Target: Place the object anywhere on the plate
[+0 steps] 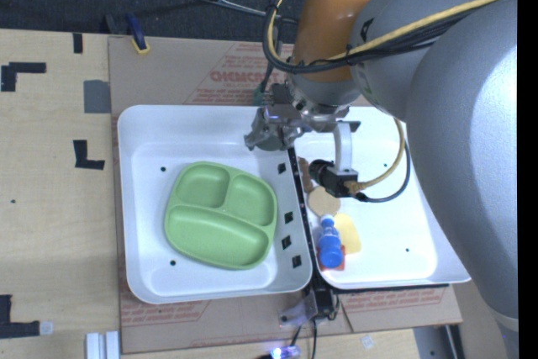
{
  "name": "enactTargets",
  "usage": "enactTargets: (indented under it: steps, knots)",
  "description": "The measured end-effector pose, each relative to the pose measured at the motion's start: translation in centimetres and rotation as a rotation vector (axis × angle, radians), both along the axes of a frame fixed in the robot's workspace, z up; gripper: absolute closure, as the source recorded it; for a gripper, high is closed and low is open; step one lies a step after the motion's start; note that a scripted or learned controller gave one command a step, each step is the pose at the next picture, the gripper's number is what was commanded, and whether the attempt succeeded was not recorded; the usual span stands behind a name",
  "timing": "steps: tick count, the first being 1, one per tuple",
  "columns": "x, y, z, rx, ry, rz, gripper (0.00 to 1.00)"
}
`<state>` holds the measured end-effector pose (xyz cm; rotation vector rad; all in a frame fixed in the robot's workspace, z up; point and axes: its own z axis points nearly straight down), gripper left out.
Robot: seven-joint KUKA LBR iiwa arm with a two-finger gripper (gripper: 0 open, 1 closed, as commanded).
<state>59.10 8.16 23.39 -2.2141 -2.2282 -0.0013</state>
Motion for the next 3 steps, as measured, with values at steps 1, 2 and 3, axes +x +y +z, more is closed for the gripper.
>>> enactTargets:
  steps: [1, 2, 3]
  knots:
    - [1.1, 4.9, -1.5, -0.001, 0.002, 0.0, 1.0]
    - [2.6, 7.0, 0.0, -0.001, 0.001, -0.003, 1.0]
    - [2.5, 6.9, -0.1, -0.002, 0.002, -0.004, 0.0]
